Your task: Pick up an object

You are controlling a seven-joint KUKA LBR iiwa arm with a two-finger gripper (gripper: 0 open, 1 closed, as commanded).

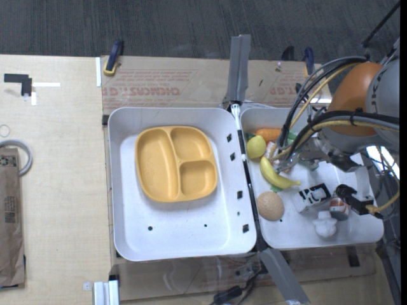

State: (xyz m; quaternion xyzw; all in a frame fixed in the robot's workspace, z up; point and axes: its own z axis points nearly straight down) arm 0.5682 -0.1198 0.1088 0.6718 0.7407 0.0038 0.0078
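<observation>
while reaching in from the right over the right bin (pixel 356 237), hanging low with the gripper (pixel 284 164) down among the clutter near the banana (pixel 275 175). hard to tell whether open or shut, since cables and the wrist are covering the tip; not claiming any hold on anything.

sitting along the bin's left side, probably from being dumped in loose: a yellow lemon (pixel 255 147) just above the banana, an orange carrot (pixel 269 134) behind it at the far wall, a tan egg-shaped ball (pixel 270 206) nearer the front. lying further right on the bin floor: a black-and-white piece (pixel 313 193), a small white lump (pixel 325 225) and a small brown-and-white item (pixel 338 206), too small to name.

resting in the left bin (pixel 127 234), a yellow divided plate (pixel 176 163), flat, well apart from the arm.

judging by the tool's position, aiming at the banana or the lemon, both touching or nearly so, which is risking a pinch on two things at once or a slip off the curved skin. needing a clean closing on one fruit before any lifting.
</observation>
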